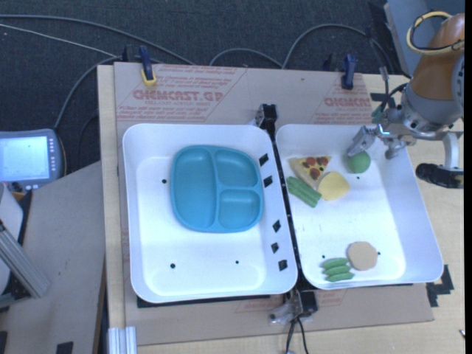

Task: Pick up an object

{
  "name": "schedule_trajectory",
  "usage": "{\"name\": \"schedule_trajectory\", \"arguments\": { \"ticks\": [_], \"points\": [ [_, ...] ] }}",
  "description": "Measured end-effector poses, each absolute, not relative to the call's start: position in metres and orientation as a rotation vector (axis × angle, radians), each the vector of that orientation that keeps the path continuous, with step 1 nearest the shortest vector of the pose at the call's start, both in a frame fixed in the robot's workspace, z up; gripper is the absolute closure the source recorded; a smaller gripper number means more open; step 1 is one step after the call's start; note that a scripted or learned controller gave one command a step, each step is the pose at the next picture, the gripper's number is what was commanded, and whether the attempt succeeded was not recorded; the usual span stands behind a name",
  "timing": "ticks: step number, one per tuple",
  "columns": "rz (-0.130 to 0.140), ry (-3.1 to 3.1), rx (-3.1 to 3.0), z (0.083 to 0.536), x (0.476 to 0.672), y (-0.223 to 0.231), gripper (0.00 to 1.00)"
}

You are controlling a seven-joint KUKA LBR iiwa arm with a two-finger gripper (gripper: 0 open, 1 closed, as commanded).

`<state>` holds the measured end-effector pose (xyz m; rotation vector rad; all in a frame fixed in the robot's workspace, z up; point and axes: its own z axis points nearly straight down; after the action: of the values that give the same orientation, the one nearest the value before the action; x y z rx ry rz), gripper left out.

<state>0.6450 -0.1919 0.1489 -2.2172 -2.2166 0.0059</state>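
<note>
**Observer:** Nearest item?

**Gripper:** Green pea pods [338, 269] and a tan cookie [362, 255], near edge of right bin [413, 220]. My gripper [375, 140] hangs at the far end, jaws spread, nothing between them.

**Observer:** Target?

**Gripper:** Green ball [358, 162], just beside my left finger. Probably light, smooth, apt to roll; straddle its widest middle. Blue tray [215, 189] sits in the left bin.
</note>
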Motion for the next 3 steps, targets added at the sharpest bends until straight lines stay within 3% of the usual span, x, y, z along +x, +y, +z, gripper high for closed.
{"name": "schedule_trajectory", "arguments": {
  "ticks": [1,2,3],
  "points": [
    [0.003,-2.219,-2.217,0.103,0.641,-0.184,0.00],
    [0.003,-2.220,-2.217,0.085,0.642,-0.183,0.00],
    [0.003,-2.221,-2.216,0.097,0.642,-0.183,1.00]
  ]
}}
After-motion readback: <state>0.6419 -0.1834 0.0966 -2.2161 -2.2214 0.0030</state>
